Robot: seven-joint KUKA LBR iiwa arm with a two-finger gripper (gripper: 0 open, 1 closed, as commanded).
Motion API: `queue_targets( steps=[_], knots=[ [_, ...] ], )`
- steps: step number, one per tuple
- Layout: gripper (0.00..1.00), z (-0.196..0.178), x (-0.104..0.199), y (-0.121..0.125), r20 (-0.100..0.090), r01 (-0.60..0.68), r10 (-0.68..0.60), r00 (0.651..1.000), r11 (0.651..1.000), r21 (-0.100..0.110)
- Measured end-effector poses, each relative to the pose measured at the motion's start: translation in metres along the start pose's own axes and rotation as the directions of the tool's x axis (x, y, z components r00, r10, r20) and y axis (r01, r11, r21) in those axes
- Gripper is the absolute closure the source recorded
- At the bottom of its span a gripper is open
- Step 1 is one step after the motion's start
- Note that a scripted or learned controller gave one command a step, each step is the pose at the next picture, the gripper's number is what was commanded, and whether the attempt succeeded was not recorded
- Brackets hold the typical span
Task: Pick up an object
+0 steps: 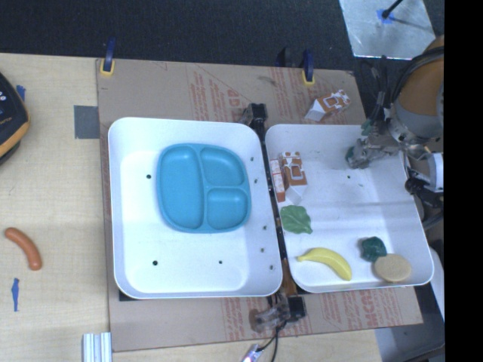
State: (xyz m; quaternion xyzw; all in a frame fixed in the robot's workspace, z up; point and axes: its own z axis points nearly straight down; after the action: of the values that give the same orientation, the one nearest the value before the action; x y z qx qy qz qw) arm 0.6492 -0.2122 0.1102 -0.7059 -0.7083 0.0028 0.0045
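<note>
In the right white bin (392, 202) lie a yellow banana (326, 262), a green leafy piece (296, 219), a dark green lump (373, 248), a tan round cookie (392, 268) and a brown-and-white box (290, 170) by the left wall. My gripper (361, 154) hangs over the bin's far right part, apart from all of these, with nothing seen between its fingers. The arm's orange band (424, 74) rises at the right edge.
The left white bin (136, 262) holds a blue divided plate (204, 187). A small carton (329, 105) lies on the cardboard behind the right bin. A sausage (24, 247) lies on the bench at far left, and a dark device (9, 119) above it.
</note>
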Motion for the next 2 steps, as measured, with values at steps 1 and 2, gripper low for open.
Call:
queue_targets(
  steps=[1,2],
  knots=[
    [0.0,-0.038,0.049,-0.076,0.003,0.001,-0.001,1.0,1.0,-0.007],
    [0.0,-0.029,0.035,-0.174,0.002,0.001,-0.001,1.0,1.0,-0.006]
  ],
)
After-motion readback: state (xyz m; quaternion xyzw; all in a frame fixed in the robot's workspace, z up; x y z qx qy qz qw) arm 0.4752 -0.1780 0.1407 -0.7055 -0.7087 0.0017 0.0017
